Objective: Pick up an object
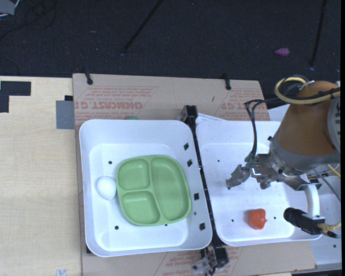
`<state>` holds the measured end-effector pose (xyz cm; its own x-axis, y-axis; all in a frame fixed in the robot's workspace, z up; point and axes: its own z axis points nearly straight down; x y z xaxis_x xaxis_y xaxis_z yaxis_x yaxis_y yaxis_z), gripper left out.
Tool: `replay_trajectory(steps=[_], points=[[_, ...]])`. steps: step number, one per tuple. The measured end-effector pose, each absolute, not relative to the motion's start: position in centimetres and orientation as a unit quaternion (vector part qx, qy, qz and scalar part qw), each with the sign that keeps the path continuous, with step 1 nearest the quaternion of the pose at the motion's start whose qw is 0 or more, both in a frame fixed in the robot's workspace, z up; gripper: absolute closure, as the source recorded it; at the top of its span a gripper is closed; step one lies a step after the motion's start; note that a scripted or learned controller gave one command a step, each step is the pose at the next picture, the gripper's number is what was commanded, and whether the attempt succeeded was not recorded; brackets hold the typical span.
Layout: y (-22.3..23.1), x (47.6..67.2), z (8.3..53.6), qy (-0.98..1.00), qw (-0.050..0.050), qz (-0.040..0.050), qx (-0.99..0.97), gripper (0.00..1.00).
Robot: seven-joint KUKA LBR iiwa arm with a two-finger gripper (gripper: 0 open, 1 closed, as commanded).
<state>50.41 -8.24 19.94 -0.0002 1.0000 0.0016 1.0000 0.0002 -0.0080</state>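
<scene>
while we are hovering over the right-hand bin (218, 211), our gripper (240, 177) is sitting at centre right of the frame, its dark fingers pointing toward the left of the picture. whether those fingers are spread or pinched together we cannot tell at this size, and we are seeing nothing lodged between them, so we are judging ourselves empty-handed.

moving outward from there, the nearest candidate is lying below and a little to the right of the fingertips: a small red-orange object (256, 218), resting on the bin floor toward the lower right of the frame, near the front wall. it is looking roughly round, with no long axis we could line up to, so approach angle is mattering less than position. it is apart from the gripper, not touching it.

further out, across the divider in the left-hand bin (89, 154), a green divided plate (153, 189) is lying flat at lower centre, and a white egg-like ball (106, 187) is sitting just beside the plate's left edge, seemingly touching it. both are well apart from us.

we are judging the red-orange object the likeliest pick: the move would be calling for a shift toward the bottom of the frame and slightly rightward, then a descent.
</scene>
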Motion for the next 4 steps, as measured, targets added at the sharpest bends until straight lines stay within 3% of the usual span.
replay_trajectory(steps=[2,3,4], points=[[-8.2,50.5,8.7,-0.707,0.001,0.0008,-0.708,0.00],[-8.3,50.6,9.9,-0.705,0.001,0.0001,-0.710,1.00],[-8.4,50.4,16.1,-0.707,0.000,-0.0006,-0.707,1.00]])
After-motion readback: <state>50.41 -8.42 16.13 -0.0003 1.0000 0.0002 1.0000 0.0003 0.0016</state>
